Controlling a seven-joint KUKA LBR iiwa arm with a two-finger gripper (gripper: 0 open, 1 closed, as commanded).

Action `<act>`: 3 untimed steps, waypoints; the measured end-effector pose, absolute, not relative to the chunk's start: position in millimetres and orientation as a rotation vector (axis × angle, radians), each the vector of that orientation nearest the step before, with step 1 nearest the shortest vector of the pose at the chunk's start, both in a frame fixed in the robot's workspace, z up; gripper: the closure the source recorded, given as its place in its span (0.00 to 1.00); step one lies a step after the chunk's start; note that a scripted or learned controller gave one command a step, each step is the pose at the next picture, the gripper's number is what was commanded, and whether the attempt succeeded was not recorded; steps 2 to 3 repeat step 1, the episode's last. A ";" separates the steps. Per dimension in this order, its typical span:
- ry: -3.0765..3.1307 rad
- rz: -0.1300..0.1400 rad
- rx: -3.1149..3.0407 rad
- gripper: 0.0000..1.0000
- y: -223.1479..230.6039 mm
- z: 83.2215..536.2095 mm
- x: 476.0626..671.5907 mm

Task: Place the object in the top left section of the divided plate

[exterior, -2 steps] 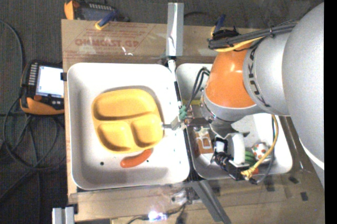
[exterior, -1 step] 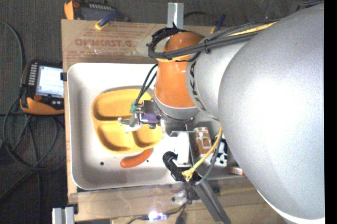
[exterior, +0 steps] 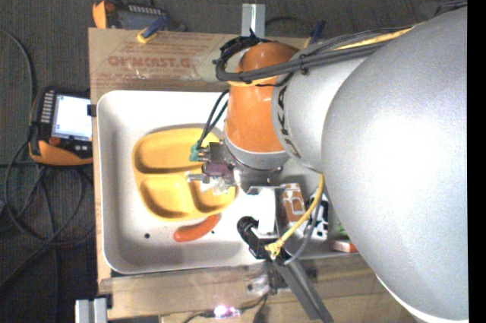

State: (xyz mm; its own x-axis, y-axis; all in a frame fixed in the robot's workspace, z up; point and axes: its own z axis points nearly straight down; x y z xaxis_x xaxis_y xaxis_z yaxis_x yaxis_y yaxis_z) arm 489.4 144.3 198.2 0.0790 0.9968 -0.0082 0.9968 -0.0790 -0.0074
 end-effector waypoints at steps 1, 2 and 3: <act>2.224 -0.006 2.216 1.00 88.2 259.4 497.1; 2.224 -0.006 2.216 1.00 88.2 259.4 497.1; 2.224 -0.006 2.216 1.00 88.2 259.4 497.1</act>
